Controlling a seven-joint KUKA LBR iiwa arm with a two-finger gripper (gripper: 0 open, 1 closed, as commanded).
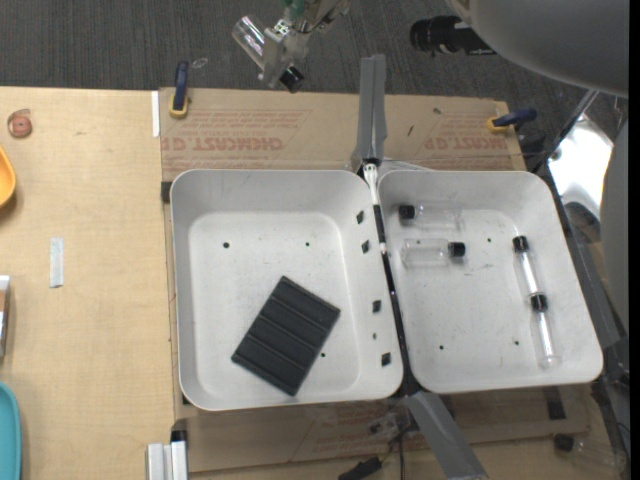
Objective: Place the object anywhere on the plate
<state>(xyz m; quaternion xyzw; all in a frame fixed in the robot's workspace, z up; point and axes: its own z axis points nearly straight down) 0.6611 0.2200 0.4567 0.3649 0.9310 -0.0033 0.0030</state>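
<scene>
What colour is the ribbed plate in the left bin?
Black, or very dark grey; the plate shows best in the camera view.

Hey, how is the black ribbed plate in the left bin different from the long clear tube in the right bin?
The black ribbed rectangular plate is opaque, flat and broad; the long clear tube with black caps is see-through, thin and round. The plate lies diagonally; the tube runs nearly along the right wall. Both rest on white bin floors.

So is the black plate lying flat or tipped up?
Flat. The black plate lies on the left bin's floor, its ridged top facing up.
</scene>
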